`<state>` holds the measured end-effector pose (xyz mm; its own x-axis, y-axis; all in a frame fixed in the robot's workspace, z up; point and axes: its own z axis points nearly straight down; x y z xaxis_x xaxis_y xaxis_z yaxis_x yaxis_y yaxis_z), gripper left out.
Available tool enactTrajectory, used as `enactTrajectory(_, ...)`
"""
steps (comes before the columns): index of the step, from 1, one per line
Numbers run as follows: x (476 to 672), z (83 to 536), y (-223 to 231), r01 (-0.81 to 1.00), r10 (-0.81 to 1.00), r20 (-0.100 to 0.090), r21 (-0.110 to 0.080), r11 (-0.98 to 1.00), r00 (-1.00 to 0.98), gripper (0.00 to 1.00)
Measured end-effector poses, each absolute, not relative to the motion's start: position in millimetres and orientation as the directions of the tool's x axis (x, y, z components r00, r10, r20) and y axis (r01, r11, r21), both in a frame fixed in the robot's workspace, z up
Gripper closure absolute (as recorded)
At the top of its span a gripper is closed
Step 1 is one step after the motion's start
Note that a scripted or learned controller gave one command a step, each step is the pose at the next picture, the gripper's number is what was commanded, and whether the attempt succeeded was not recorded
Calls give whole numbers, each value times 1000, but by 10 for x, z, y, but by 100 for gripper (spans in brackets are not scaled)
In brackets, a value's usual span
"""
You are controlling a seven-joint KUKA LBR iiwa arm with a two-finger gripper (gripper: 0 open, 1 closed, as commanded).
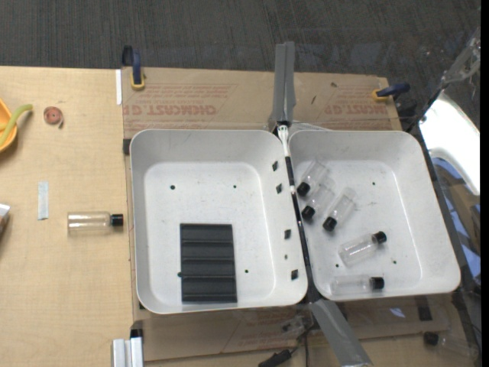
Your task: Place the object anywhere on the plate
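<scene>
Vials in right bin, plate in left.
Five vials [336, 212] (clear, black caps) scattered; black plate [207, 264] lower centre; gripper state: cannot tell.

Probably a robotics lab, clamped cardboard [260, 102] on bench, two white bins [145, 205], clear vials [359, 247]

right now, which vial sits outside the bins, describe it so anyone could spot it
Start at the left shallow white bin, then look beyond its left wall onto the wooden bench. A clear plastic vial with a black cap lies sideways there, alone, unlike those in the right bin.
</scene>
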<state>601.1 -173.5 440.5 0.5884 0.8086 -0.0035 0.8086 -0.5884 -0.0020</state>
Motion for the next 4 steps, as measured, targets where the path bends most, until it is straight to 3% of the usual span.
enactTrajectory(1,6374,4393,-1217,476,476,-5,-2,-879,879,0)
enactTrajectory(2,5973,4402,-402,323,323,-4,-1,-946,946,0)
enactTrajectory(3,5976,4405,419,196,196,-3,1,-981,981,0)
enactTrajectory(4,5875,4394,-960,355,355,-8,-1,-935,935,0)
